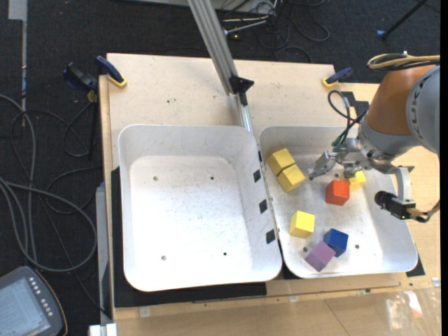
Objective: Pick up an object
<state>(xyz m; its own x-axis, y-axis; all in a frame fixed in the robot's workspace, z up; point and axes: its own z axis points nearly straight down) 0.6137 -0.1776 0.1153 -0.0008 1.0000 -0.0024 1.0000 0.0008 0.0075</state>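
My grey metal gripper (pixel 334 165) hangs over the right white plastic bin (pixel 392 257), near its top. I cannot tell how it is set. The small orange cube (pixel 337 192) sits in the bin just below the gripper, very close to it. A little yellow block (pixel 356 180) peeks out beside the orange cube. I see 2 yellow cubes (pixel 285 169) touching each other to the side. Lower down sit 1 more yellow cube (pixel 302 224), a blue cube (pixel 336 240) and a purple cube (pixel 320 255).
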